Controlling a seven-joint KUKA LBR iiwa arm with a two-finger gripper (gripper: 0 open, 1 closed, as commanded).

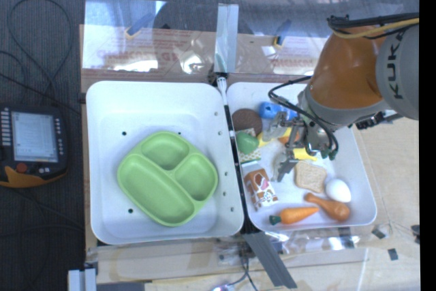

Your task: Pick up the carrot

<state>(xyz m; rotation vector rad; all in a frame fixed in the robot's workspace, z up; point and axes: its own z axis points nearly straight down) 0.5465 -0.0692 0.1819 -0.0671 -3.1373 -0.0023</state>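
The left white plastic bin [102, 146] holds a green plastic plate with three parts [167, 177]. In the right white bin [362, 204], the small orange toy carrot with a green top [294, 215] lies near the front edge. The gripper [294, 155] hangs above it, a bit farther back. I cannot tell how wide its fingers are. Picking has not begun; next it must move forward and go down.

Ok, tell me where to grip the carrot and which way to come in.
Grip the carrot around the middle of its orange body, coming straight down from above. It lies flat, roughly parallel to the bin's near wall, so close across its narrow width, clear of the drumstick beside it.
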